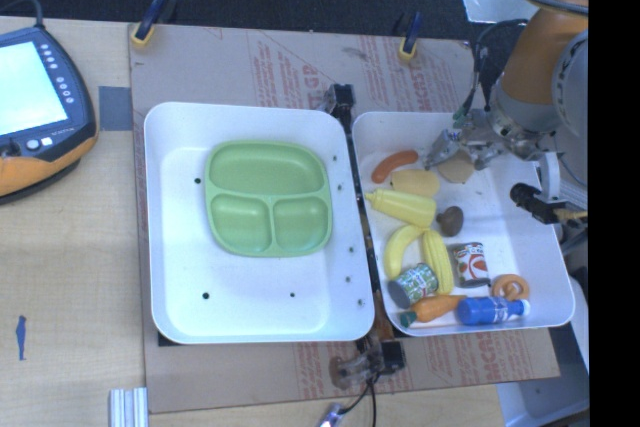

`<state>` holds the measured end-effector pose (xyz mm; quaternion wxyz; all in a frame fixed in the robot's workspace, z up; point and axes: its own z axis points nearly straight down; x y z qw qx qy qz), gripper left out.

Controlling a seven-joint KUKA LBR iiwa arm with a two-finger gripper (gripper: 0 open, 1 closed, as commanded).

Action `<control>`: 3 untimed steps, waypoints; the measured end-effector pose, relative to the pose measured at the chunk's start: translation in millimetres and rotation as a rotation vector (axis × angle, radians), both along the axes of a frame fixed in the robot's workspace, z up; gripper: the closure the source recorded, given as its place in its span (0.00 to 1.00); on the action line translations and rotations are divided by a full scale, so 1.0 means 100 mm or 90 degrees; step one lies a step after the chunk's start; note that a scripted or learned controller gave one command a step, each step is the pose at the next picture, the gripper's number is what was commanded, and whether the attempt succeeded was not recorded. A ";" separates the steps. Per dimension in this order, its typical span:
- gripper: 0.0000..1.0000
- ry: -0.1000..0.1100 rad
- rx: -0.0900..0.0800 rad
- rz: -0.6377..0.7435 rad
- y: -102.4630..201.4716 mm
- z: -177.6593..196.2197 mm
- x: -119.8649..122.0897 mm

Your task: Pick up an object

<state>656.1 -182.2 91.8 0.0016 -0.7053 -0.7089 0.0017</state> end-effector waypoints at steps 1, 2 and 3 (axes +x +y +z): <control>0.00 -0.004 -0.001 -0.001 -0.30 1.60 0.01; 0.00 0.001 0.000 0.000 0.36 0.52 0.00; 0.00 0.001 0.000 -0.001 0.13 -0.01 -0.84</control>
